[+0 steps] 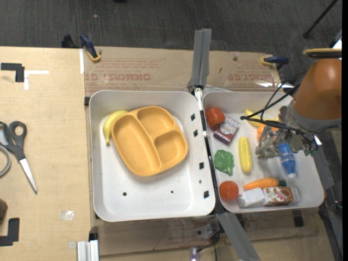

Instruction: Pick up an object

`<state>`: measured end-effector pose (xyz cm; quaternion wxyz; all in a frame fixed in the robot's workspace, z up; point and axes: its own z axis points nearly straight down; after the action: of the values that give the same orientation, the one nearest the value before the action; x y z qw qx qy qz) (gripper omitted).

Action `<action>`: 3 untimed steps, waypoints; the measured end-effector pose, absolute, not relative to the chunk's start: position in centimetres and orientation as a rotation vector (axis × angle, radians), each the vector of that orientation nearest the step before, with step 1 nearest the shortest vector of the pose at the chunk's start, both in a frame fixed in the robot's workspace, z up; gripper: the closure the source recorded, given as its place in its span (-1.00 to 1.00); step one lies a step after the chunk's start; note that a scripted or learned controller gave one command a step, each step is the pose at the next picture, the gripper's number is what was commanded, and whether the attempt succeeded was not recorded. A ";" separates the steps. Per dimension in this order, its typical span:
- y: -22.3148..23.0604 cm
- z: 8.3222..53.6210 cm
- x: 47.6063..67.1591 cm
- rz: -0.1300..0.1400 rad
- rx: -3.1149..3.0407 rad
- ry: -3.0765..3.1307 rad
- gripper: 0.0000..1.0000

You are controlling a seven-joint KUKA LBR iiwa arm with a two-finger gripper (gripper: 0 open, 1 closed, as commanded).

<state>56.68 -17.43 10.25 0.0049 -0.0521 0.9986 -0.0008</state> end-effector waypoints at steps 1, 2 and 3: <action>-19.0 9.3 55.9 0.001 0.087 3.137 1.00; -19.0 9.3 55.9 0.000 0.087 3.137 -1.00; -15.8 9.4 63.1 0.000 0.217 3.127 -1.00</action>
<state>63.08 -15.84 9.40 0.0034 0.0693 0.9976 0.0001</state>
